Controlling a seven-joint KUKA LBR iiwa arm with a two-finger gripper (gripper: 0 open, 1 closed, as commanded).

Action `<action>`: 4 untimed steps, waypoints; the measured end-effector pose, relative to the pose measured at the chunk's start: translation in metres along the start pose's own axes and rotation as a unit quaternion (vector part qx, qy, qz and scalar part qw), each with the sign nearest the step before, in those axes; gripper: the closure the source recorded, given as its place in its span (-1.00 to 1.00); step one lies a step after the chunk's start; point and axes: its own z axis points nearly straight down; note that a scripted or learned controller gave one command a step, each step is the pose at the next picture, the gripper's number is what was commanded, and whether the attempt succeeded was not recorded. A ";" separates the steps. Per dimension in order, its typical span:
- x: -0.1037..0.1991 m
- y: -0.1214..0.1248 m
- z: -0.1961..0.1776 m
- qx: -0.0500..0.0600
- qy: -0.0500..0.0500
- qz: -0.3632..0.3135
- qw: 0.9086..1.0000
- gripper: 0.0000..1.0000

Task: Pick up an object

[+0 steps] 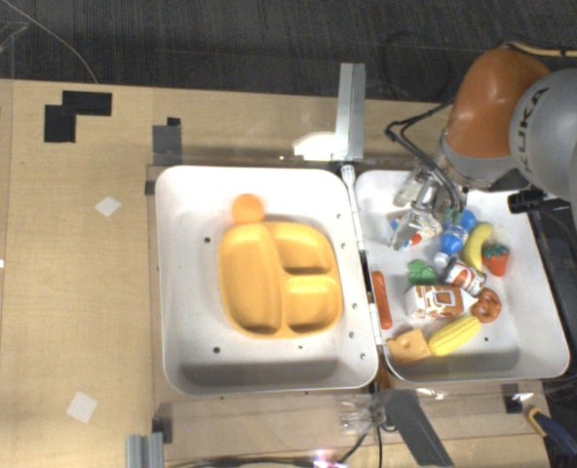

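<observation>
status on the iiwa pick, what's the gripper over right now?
Two-finger gripper low in the right white bin, near its back. Nothing seen between fingers. Small toy foods crowd below: yellow banana, red strawberry, yellow corn cob.

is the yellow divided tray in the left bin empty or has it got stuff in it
Empty. The yellow tray lies flat in the left bin, and all its compartments show bare yellow bottoms. The small orange ball sits just outside its upper edge.

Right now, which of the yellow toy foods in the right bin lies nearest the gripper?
The banana, just right of the blue bottle, below the gripper. The corn cob and the cheese wedge lie much further off, at the bin's near edge.
</observation>
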 end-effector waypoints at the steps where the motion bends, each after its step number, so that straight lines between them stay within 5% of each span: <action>1: 0.004 -0.030 0.012 -0.002 -0.005 0.127 0.992 -1.00; 2: 0.001 -0.026 -0.002 -0.004 -0.010 0.124 0.992 1.00; 3: 0.047 0.004 -0.089 -0.003 -0.006 0.229 0.973 1.00; 4: 0.046 0.005 -0.099 -0.004 -0.008 0.227 0.974 1.00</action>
